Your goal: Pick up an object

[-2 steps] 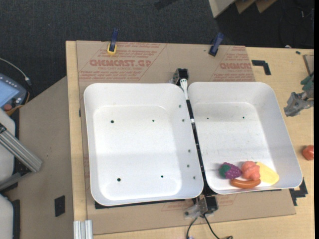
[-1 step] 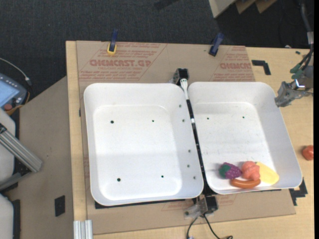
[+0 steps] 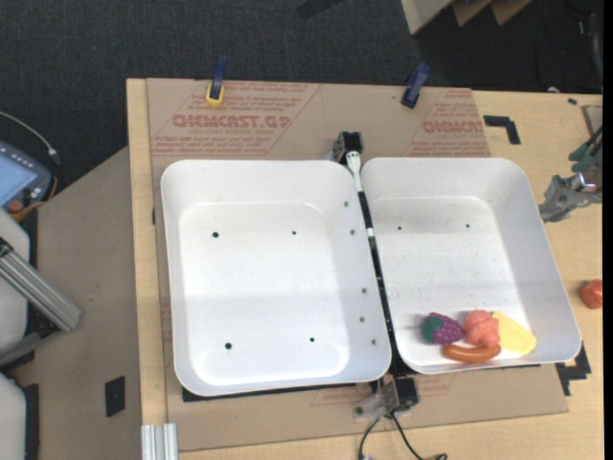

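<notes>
Several small toy foods lie bunched in the near right corner of the right bin point(image 3: 517, 199). A purple grape cluster point(image 3: 442, 329) is the leftmost. Beside it sits a pink-red lumpy piece point(image 3: 483, 327), and a yellow piece point(image 3: 518, 337) rests against the bin's corner wall. An orange-red sausage-shaped piece point(image 3: 471, 353) lies along the near wall, just in front of the others. All of them touch or nearly touch one another.
The left bin point(image 3: 192, 257) adjoins the right bin along a black divider point(image 3: 369, 247). A small orange object point(image 3: 593, 295) lies on the bench outside the right bin. A grey metal piece point(image 3: 565, 197) sits by that bin's right rim. Blue clamps point(image 3: 415, 86) hold the cardboard's far edge.
</notes>
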Controlling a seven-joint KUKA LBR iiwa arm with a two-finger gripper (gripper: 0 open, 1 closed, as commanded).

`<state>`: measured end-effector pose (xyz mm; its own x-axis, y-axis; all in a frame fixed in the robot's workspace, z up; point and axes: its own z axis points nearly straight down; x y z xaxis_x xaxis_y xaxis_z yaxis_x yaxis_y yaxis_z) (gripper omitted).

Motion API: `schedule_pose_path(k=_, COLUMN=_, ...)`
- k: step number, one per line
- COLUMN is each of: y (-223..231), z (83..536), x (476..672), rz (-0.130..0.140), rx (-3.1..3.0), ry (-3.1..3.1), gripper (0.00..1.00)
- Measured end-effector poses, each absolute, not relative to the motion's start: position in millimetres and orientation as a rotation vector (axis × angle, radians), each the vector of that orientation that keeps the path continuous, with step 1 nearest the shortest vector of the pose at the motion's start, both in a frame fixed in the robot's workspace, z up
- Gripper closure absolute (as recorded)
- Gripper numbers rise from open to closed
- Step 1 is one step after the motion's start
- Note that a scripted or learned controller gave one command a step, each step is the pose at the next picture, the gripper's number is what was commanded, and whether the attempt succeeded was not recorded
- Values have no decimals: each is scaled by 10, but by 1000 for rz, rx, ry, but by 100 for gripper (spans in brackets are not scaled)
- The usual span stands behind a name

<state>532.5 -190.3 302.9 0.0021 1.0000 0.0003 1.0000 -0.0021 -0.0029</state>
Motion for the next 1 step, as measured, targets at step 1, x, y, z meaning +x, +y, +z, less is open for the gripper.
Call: schedule_pose_path(k=1, y=-1893, z=3152, x=5336, rz=-1, rx=-2224, ry=-2224, gripper=100)
